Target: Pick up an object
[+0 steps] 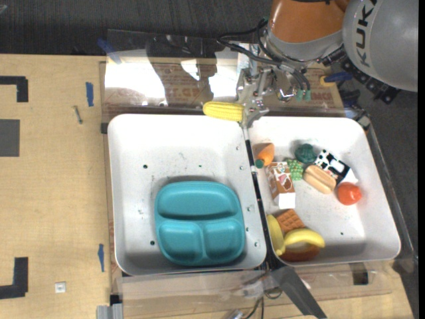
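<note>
My jaws (251,111) are clamped on one end of the corn cob (223,111), lifted clear over the far rim where the two white bins (126,178) meet, with the remaining toy food (312,175) lying loose in the right bin.

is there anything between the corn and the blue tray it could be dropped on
Nothing visible blocks it. The corn sits at the gripper, over the far rim of the left bin. The blue tray lies nearer the camera, with bare bin floor between.
</note>
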Tool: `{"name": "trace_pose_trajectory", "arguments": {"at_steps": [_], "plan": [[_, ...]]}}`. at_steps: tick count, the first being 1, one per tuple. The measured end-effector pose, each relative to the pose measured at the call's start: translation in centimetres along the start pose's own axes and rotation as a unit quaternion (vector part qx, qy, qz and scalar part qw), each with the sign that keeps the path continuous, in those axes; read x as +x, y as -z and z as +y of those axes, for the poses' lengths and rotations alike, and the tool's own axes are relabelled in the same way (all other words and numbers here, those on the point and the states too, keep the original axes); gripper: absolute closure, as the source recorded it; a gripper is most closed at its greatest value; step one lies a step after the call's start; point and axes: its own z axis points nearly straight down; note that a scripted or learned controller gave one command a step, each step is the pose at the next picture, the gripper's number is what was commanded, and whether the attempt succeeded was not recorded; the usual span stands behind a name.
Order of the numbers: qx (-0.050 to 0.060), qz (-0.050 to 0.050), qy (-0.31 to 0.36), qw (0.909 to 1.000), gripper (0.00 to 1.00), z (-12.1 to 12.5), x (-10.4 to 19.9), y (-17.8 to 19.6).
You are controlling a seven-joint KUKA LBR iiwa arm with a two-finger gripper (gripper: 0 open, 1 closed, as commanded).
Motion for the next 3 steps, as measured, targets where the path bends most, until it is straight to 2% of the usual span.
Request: {"name": "trace_pose_trajectory", "arguments": {"at_steps": [1, 2, 3], "plan": [[0.001, -0.001, 0.076, 0.9971, 1.00, -4.5, 0.8, 2.5], [0.001, 0.000, 0.142, 0.9898, 1.00, -9.0, 1.7, 3.3], [-0.001, 0.003, 0.248, 0.9688, 1.00, -11.3, 2.2, 2.2]]}}
